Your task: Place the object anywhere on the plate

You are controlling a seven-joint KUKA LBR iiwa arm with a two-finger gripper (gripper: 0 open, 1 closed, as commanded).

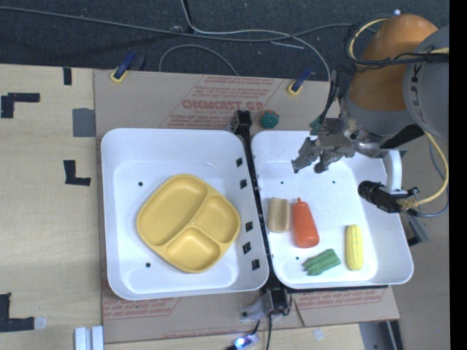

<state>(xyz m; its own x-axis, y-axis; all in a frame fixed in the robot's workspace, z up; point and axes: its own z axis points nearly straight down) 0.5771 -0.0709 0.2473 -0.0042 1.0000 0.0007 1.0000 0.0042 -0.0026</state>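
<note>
Where the arm (398,71) is cut off at the right edge, its base is hidden. The gripper (310,162) is seen spread open, with nothing held, above the right bin (379,224).

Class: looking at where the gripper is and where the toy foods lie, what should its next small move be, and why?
Probably lower the gripper toward the carrot. It hangs over the right bin with nothing between its jaws, the toy foods lie in that bin, and the yellow plate holds none.

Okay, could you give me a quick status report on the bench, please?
Gripper open, empty, above right bin. Carrot, bread, corn, green veg lying there. Yellow plate in left bin, bare. Path clear.
</note>
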